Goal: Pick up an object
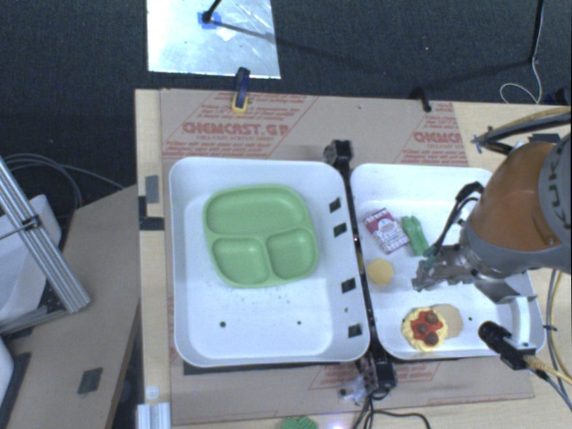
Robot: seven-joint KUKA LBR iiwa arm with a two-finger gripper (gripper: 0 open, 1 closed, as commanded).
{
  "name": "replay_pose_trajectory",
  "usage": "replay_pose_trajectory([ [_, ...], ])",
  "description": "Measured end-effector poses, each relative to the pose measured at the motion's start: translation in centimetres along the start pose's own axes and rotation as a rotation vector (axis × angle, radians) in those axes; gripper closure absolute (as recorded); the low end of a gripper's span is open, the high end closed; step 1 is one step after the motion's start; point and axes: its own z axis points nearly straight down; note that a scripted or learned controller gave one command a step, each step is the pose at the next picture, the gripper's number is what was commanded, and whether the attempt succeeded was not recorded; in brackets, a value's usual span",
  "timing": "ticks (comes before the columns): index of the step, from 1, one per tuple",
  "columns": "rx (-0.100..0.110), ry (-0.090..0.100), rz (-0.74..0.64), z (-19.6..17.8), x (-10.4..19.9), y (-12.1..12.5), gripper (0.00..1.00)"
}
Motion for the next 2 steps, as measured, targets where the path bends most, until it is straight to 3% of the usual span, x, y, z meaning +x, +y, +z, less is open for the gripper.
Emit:
replay_pose_trajectory([
  [1, 0.002, -0.003, 0.009, 5.9, 1.4, -0.2, 1.00],
  [2, -0.006, -0.001, 0.001, -4.9, 8.6, 0.2, 1.00],
])
